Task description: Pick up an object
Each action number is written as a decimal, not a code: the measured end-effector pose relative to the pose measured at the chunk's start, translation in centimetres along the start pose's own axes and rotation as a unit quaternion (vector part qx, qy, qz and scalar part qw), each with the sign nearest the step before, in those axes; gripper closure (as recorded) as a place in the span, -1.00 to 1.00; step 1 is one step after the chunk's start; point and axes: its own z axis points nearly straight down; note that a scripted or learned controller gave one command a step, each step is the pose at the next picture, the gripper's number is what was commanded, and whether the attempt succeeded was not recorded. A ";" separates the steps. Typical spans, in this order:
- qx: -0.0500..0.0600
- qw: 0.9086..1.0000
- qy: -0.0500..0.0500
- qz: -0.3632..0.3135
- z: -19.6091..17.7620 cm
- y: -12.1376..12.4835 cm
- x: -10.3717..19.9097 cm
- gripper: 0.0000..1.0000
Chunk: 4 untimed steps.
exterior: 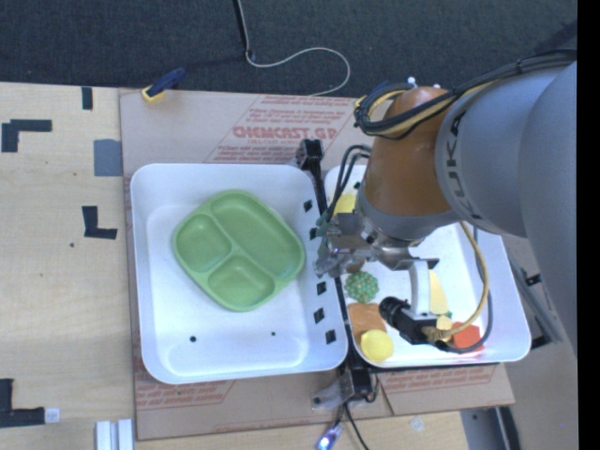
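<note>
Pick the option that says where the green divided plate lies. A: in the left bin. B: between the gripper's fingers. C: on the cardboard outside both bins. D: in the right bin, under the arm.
A: the green divided plate lies flat on the floor of the left bin, apart from the arm, which hangs over the right bin.

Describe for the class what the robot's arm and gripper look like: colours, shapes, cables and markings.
The arm is thick, rounded and grey, with dark lettering down its side. An orange band wraps the section above the wrist. Black and yellow cables loop over that band, and a yellow cable runs down the side. The gripper is a compact assembly of grey metal and black parts.
</note>
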 end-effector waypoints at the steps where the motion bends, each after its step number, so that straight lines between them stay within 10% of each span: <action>1: -0.010 1.000 0.002 -0.004 -11.4 -3.3 2.8 1.00; 2: -0.008 1.000 0.002 -0.005 -14.2 -3.3 8.8 1.00; 3: -0.006 1.000 -0.001 0.004 -11.8 -3.2 -1.8 1.00; 4: -0.003 1.000 0.001 -0.004 -5.9 -2.9 4.5 1.00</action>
